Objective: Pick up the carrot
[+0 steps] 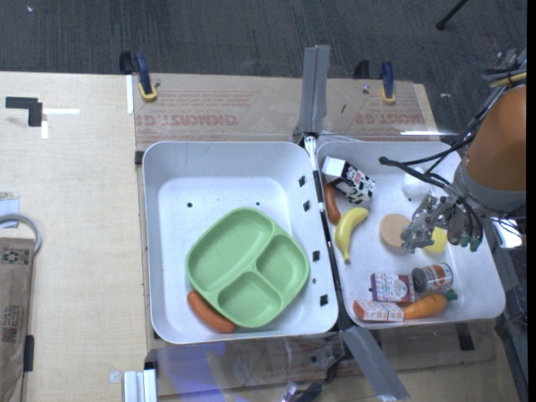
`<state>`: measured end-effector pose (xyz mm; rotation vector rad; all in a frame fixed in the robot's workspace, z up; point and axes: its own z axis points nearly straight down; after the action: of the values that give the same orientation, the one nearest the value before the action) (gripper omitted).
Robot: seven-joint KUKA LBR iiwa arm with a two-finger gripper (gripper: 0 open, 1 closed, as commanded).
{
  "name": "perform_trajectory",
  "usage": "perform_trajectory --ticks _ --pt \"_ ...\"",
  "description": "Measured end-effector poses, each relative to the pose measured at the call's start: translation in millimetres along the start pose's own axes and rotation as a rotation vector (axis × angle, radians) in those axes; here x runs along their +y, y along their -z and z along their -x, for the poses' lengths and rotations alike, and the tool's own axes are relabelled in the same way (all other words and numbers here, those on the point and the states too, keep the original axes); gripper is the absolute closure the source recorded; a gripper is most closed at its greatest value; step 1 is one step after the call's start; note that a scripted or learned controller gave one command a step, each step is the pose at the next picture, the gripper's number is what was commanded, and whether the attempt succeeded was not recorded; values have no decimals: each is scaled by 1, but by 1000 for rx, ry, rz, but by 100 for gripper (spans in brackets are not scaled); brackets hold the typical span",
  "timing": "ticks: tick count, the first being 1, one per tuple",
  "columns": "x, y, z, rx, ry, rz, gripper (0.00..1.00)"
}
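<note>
Camera view: arm reaches in from right, orange band above wrist. Gripper low over right bin, beside tan round disc and a yellow item; whether it grips anything, cannot tell from here. Carrot lies at right bin's near edge, just below small can, next to red-white carton. Banana further left, well apart from carrot. Left bin holds green divided plate, orange sausage-like piece against its near rim.
</note>
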<state>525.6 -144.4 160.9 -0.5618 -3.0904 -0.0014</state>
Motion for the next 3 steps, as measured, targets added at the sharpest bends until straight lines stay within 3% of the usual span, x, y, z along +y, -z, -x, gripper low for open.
perform_trajectory --ticks 1,2,3 --pt "0 9 1 -3 -3 2 100" --pt "47 119 67 -4 60 0 100" --pt "-14 -49 120 -3 35 0 100"
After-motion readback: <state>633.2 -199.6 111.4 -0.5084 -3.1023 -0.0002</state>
